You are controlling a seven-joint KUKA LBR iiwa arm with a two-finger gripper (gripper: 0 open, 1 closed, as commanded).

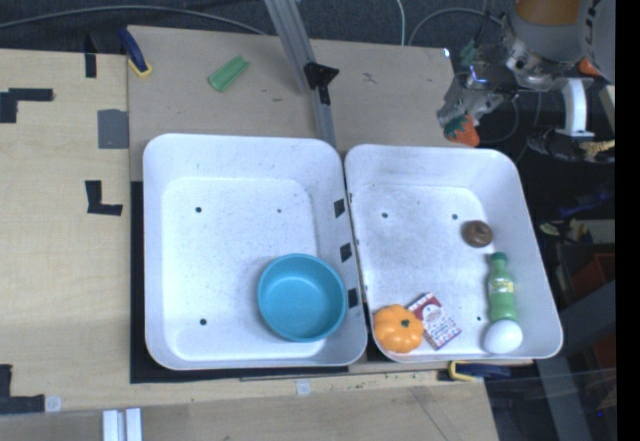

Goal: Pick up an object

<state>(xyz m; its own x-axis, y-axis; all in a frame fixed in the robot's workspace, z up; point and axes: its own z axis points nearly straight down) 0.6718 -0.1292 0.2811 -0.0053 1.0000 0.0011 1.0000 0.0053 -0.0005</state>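
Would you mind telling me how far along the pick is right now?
Done: nothing visibly lifted. The pumpkin, green bottle and white egg lie in the right bin. In hand: the gripper hangs beyond the bin's far edge. Left: descend, grasp, lift.

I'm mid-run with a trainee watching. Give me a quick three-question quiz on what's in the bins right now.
1. True or false: the blue bowl sits in the left bin.
2. Which thing lies nearest the right bin's front left corner? A) green bottle B) small pumpkin C) brown disc
3. Fill in: the tool hangs above the bench, beyond the right bin's ____ rim.

Key
1. True.
2. B; the red and white packet lies beside it, and the white ball is in the front right corner.
3. Far.
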